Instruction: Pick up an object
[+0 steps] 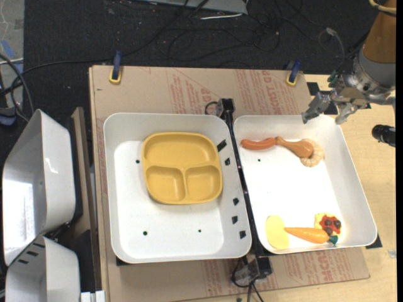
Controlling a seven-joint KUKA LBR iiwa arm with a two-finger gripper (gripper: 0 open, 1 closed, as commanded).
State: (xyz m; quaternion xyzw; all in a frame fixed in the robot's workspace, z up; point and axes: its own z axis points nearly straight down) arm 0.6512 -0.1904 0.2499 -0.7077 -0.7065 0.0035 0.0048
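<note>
The right bin (352, 187) holds a red-orange sausage (258, 144) near its far edge, and beside it a tan chicken drumstick (303, 150). At the bin's near edge lie a pale yellow round piece (276, 231), an orange carrot (306, 234) and a small red and yellow toy (329, 224). My gripper (327, 111) hangs open over the far right corner of the right bin, with nothing between its fingers, to the right of and above the drumstick.
The left bin (119, 200) bears a yellow divided plate (182, 167). Both bins rest on a cardboard sheet (189, 90) held by two yellow clamps (115, 74). White tubs (38, 175) stand at the left. Cables lie at the back.
</note>
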